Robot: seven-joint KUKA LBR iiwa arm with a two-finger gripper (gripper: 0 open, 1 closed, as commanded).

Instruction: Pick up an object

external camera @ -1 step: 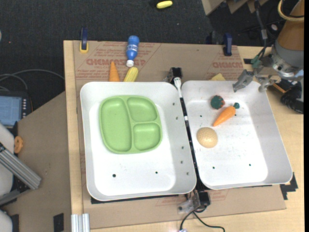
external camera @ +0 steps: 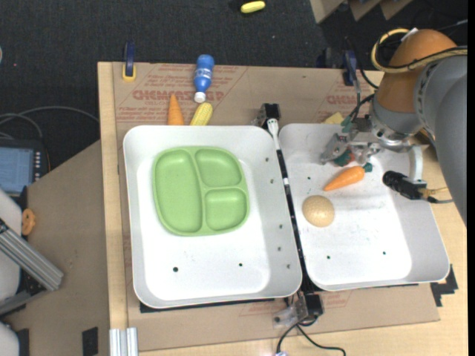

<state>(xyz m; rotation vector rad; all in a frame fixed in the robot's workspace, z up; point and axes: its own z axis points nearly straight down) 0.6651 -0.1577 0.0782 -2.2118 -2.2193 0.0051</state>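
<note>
In the right bin [external camera: 393, 258], an orange toy carrot [external camera: 346, 178] lies near the far end, pointing down and left. A tan, egg-shaped ball [external camera: 319, 211] rests in front of it, near the bin's left wall. My gripper [external camera: 347, 151] hangs low over the far part of the right bin, just behind the carrot and close to its thick end. The grey arm with its orange band [external camera: 417, 58] comes in from the upper right. Nothing shows as held.
The left bin [external camera: 215, 265] holds a green divided plate [external camera: 200, 190]. Behind the bins on the bench lie a blue and white bottle [external camera: 202, 76], a small orange carrot [external camera: 174, 111] and a yellow piece [external camera: 201, 113]. A black part [external camera: 401, 184] juts over the right bin's right side.
</note>
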